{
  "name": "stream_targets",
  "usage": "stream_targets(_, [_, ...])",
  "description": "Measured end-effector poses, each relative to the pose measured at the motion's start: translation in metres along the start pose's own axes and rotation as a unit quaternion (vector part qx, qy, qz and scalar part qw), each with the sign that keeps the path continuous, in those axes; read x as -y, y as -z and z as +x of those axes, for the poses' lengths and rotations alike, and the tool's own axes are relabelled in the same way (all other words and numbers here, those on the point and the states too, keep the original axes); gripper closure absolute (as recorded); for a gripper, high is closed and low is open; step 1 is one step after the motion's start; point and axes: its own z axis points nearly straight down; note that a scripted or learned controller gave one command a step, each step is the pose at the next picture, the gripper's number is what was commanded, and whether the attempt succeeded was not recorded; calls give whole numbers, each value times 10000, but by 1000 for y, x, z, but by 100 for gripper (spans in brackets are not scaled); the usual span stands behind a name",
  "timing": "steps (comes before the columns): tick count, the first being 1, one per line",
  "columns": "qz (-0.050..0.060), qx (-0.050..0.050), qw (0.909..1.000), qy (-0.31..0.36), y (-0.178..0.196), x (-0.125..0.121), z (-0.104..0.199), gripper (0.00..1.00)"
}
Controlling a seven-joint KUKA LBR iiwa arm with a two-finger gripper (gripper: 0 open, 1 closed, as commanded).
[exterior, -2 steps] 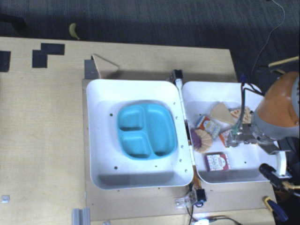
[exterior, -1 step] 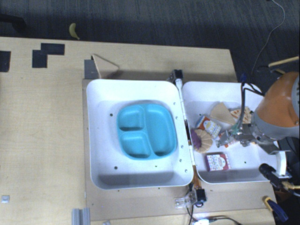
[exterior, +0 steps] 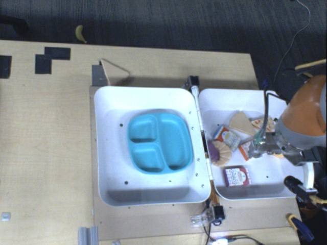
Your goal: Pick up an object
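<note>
A pale wooden bench (exterior: 46, 152) stands over dark carpet, with black tape marks at its far left and two shallow white bins side by side. The left bin (exterior: 110, 137) holds a blue divided tray (exterior: 159, 142) with three compartments, lying flat near its middle. The right bin (exterior: 271, 185) holds a loose cluster of small things: a tan wedge-shaped piece (exterior: 241, 121) at the far side, an orange and blue packet (exterior: 228, 137) just left of centre, a purplish item (exterior: 213, 152) against the bin's left wall with a tan ribbed piece (exterior: 225, 148) touching it, and a dark red packet with a white label (exterior: 236, 176) lying flat at the near side, apart from the rest. The grey arm with its orange band (exterior: 306, 111) reaches in from the right, and the gripper (exterior: 257, 148) sits low over the cluster's right edge, beside a small red and white object (exterior: 246, 149). Whether the pincer is wide, narrow or clamped on anything cannot be told.
</note>
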Motion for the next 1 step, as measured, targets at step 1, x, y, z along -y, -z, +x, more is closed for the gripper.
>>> stream_targets(1, [1,-1,10000,-3,0,0,0,0])
